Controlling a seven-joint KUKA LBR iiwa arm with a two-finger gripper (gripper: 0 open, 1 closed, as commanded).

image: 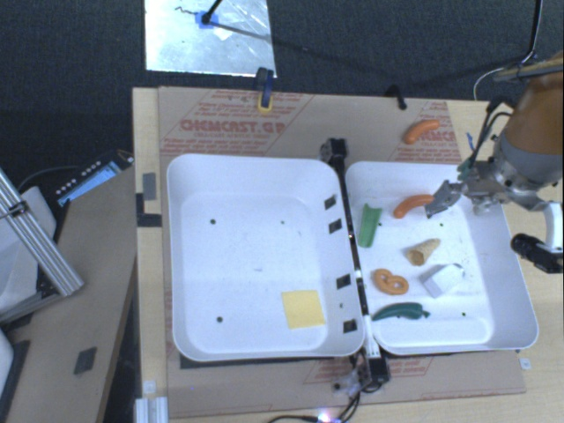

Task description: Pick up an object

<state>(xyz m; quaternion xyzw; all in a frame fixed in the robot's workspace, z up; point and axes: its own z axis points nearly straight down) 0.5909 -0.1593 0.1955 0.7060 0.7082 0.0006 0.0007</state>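
Gripper (438,203) poised at the orange sausage (411,205) in the right bin (515,324); jaw state cannot be told. Best practice: centre over the sausage, straddle it crosswise, descend.

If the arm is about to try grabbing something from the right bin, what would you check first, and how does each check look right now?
1. Gripper over the right bin: ok.
2. Target nearby: orange sausage lies just beside the fingertips: ok.
3. Sausage free of neighbours: green stick lies apart: ok.
4. Gripper open enough: cannot tell.
5. Already holding something: cannot tell.
6. Other items, pretzel, cone, white block, out of the way: ok.
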